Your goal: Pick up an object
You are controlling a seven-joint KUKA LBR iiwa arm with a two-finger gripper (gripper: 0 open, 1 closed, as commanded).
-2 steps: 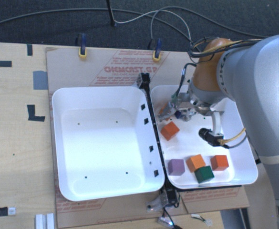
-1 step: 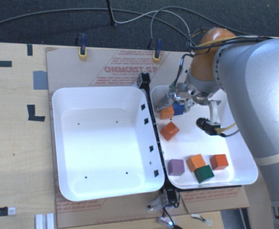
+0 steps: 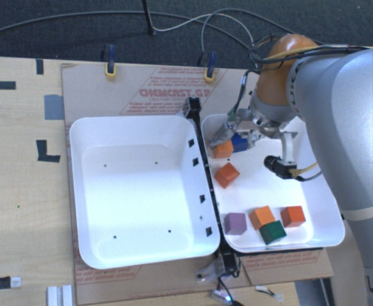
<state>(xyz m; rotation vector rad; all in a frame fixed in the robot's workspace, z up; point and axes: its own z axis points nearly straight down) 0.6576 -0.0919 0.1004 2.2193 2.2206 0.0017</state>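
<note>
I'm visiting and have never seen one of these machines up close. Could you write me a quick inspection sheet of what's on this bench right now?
Surface: two white bins side by side, left bin and right bin, on brown cardboard.
Job's things: in the right bin, an orange block, purple block, orange block, red-orange block, green block; an orange piece and blue piece sit at the hand.
Clutter: nothing seen.
Hand: the hand is low over the right bin's far end; grip unclear.
Cables: black and grey cables loop behind the bench.
Surroundings: two clamps on the cardboard's far edge.
</note>
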